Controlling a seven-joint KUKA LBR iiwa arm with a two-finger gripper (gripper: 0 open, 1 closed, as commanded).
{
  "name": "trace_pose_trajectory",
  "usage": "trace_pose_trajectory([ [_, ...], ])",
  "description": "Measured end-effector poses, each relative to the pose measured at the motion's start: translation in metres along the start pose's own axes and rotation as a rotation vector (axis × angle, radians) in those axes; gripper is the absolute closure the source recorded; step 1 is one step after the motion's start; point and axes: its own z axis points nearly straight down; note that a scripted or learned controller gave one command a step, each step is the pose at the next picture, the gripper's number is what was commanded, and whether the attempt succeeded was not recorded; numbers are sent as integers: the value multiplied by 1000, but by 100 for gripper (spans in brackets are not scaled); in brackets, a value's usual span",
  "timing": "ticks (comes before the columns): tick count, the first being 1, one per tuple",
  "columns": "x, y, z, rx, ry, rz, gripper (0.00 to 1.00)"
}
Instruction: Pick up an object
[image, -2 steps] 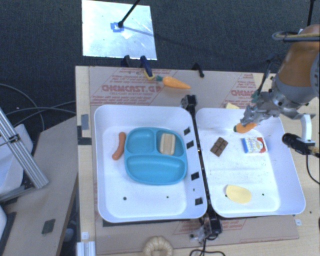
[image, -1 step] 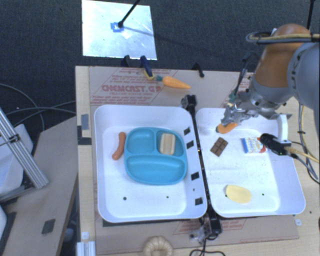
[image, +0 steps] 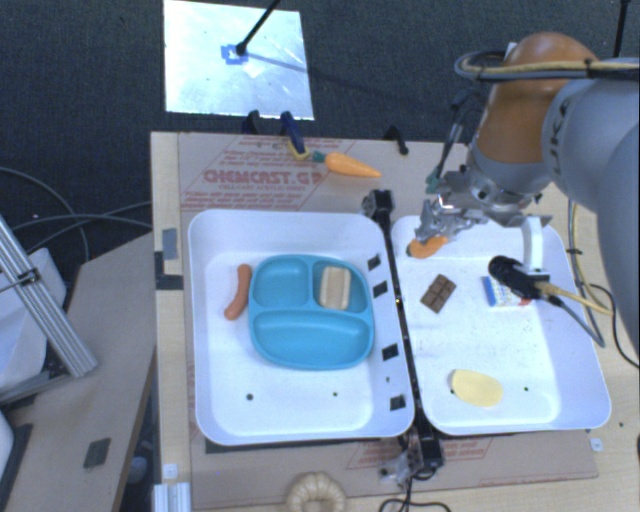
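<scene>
Reading "CHEMCAST" in red, cardboard (image: 262, 176) behind both bins

A dark, speckled carpet floor (image: 80, 90) fills the top and left of the view; a shiny square metal sheet (image: 238, 58) lies on it at the top, catching bright light; the surface (image: 260, 165) is a brown board printed with red lettering, lying on a tan bench top (image: 110, 320); black cables (image: 70, 215) curve across the floor at the left; a slanted aluminium rail (image: 40, 300) crosses the bench's left edge.
</scene>
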Motion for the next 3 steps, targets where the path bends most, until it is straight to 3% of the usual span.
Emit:
trace_pose_trajectory([
  [1,50,-2,1,1,0,0,100],
  [2,109,12,-10,-2,2,-1,100],
  [3,121,12,7,2,-2,2,100],
])
